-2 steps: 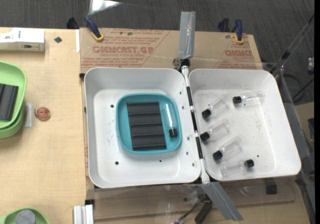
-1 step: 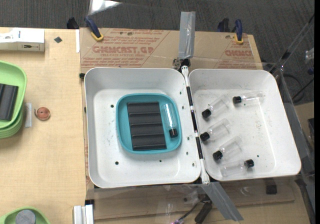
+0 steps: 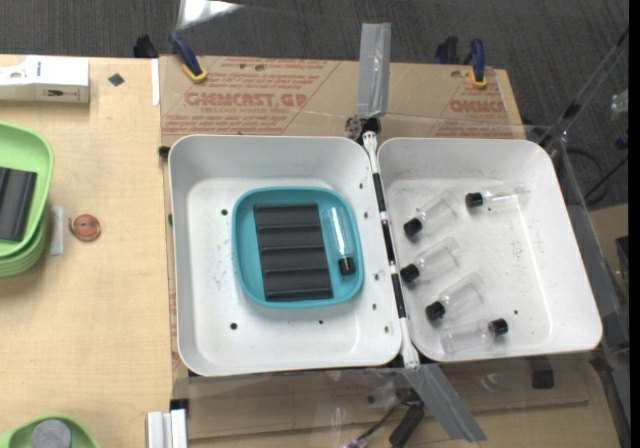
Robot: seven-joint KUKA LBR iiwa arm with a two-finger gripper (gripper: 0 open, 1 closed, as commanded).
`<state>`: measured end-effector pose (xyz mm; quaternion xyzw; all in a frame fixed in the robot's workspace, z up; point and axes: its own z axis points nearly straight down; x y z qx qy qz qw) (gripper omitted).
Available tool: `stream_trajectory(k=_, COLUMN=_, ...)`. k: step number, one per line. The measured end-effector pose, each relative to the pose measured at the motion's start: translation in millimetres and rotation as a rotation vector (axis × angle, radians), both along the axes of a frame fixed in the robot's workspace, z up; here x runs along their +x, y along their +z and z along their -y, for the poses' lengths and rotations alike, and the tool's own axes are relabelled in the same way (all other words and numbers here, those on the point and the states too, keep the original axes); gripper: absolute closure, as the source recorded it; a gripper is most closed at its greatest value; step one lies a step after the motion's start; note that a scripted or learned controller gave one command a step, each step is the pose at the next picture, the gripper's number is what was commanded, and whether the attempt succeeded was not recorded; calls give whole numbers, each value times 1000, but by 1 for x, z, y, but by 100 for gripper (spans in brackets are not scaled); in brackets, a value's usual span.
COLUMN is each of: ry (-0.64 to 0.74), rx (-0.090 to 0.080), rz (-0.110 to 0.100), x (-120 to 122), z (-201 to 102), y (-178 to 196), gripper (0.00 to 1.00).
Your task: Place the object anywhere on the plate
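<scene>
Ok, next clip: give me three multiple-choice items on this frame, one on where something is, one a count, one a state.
1. Where does the teal plate sit?
A. In the left bin
B. In the right bin
C. On the cardboard behind the bins

2. How many clear vials with black caps lie in the right bin?
A. Two
B. Five
C. Eight

3. What is the state of the vial on the plate?
A. Standing upright on its cap
B. Lying on its side along the plate's right edge
C. Hanging over the bin wall

Answers: 1 A, the plate lies inside the left bin. 2 B, five black caps show there. 3 B, it lies flat beside the dark ridged insert, cap toward the camera.
</scene>
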<state>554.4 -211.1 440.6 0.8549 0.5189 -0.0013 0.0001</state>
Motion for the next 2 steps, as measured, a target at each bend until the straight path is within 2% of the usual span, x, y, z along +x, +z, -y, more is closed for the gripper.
stream_trajectory(k=2, ry=-147, rx=1, rz=-4, x=-24, z=3, y=-1, gripper=0)
